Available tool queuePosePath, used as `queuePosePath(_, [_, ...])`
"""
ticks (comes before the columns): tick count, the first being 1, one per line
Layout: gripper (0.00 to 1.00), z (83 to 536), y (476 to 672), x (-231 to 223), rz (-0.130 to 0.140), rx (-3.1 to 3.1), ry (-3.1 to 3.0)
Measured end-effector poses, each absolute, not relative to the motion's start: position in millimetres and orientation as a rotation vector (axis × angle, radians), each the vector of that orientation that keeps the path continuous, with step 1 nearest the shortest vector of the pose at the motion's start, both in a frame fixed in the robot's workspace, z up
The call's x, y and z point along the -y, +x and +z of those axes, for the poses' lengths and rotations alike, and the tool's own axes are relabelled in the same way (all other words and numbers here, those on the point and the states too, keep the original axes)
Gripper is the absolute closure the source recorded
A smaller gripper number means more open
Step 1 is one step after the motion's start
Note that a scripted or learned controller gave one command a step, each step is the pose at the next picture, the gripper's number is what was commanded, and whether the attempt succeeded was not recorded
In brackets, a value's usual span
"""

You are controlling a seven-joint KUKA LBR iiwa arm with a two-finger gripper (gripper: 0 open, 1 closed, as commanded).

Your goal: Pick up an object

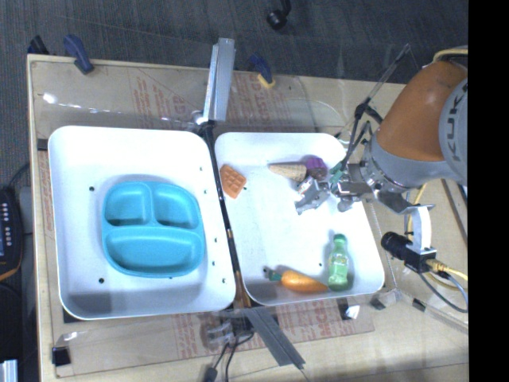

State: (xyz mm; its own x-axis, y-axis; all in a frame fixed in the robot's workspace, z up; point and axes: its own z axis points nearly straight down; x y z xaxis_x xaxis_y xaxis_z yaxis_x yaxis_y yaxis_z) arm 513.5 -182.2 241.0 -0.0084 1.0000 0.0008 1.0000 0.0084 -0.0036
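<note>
Hovering gripper [312,195] | right bin [262,245] | beside ice-cream cone [288,169]

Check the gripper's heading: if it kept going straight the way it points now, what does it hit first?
The gripper points toward the view's left, low over the right bin. Likely first contact is the ice cream cone toy just beside its tips, or the bin floor if it's angled down. Depth is unclear from this single view.
</note>
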Motion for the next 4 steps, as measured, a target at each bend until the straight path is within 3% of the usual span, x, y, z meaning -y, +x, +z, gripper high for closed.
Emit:
queuePosePath(1, [0.00,115,476.7,210,0.002,2.228,-2.211])
queuePosePath(2, [0.00,91,533.4,210,0.003,2.230,-2.209])
queuePosePath(3, [0.00,92,613.5,209,0.000,2.230,-2.211])
queuePosePath(4, [0.00,102,509.0,210,0.002,2.229,-2.211])
